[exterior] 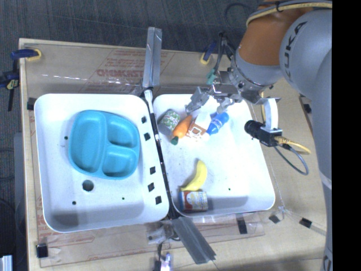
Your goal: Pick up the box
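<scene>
**benchwatcher:** So where's the box (196,132) sitting? I see a small white one with an orange-red print in the right bin (248,179), up in the far half, wedged in a little pile of stuff.

**kuka_fan:** Yep, that's it. It's lying flat on the bin floor, touching the carrot (181,127) on its left side, and the blue bottle (218,123) is just beside it on the right. There's also a greenish can (168,119) on the other side of the carrot, close to the divider between the bins.

**benchwatcher:** And the gripper (211,99)?

**kuka_fan:** It's over the far end of the right bin, right above that cluster. Fingers (198,99) look spread apart with nothing between them (one points down toward the carrot and box, the other toward the bottle). Can't tell from this angle if a fingertip is actually touching anything.

**benchwatcher:** Rest of the bin?

**kuka_fan:** A banana (196,175) nearer the front, well apart from the box, and a tin with a red label (194,200) lying on its side just beside the banana at the front wall. Left bin (51,151) has a blue divided tray (105,144) tilted a bit on the floor.
</scene>
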Action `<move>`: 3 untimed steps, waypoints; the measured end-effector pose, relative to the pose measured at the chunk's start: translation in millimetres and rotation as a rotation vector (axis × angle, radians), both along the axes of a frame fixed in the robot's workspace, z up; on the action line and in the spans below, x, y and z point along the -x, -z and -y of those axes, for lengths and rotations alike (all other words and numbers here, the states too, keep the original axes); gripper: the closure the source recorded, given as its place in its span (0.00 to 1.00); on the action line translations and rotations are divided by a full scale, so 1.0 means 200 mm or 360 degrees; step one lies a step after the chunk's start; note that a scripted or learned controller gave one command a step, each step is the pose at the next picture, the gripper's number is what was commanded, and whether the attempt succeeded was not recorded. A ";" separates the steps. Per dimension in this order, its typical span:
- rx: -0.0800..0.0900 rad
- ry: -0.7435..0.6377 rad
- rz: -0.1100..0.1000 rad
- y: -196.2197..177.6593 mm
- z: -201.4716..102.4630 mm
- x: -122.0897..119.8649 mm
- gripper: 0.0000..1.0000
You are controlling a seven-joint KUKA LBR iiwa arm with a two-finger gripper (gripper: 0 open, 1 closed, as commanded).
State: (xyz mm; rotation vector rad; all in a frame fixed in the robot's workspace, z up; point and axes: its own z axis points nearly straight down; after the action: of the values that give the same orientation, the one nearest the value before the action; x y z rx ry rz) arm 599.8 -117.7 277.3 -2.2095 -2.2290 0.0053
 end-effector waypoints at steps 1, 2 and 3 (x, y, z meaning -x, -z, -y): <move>0.0001 0.0313 -0.0001 0.45 0.18 0.05 0.00; -0.0001 0.0587 0.0023 0.89 0.15 0.02 0.00; -0.0001 0.0586 0.0023 0.89 0.15 0.02 0.00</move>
State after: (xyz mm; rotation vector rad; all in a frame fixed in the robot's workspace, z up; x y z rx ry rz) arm 596.5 -148.5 98.9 -2.5876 -1.7922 -0.0123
